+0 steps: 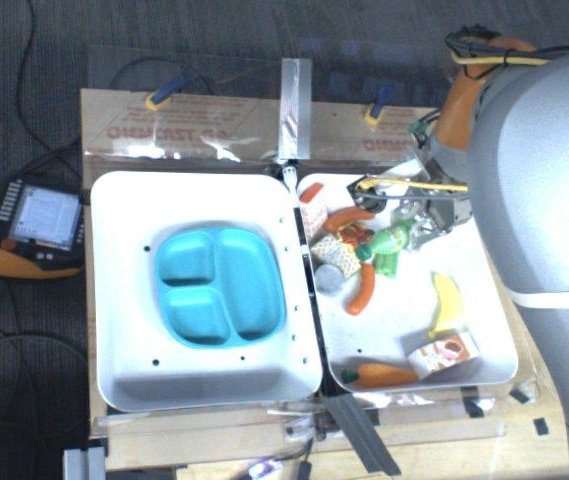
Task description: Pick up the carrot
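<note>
The carrot [386, 375] is orange and lies flat against the near wall of the right bin [494, 298], pointing left to right. My gripper [396, 204] is at the far end of that bin, well away from the carrot. It hovers over a heap of toy food: a green bottle [389, 247] and an orange-red sausage-like piece [347, 219]. The big grey arm [534, 168] comes in from the right and hides the bin's far right corner.
A small printed carton [445, 352] lies right beside the carrot, with a banana [447, 303] just beyond it. A red sausage [362, 289], a patterned can [333, 256] and a red-white carton [312, 204] crowd the bin's left side. The left bin [124, 268] holds a blue divided plate [219, 286].
</note>
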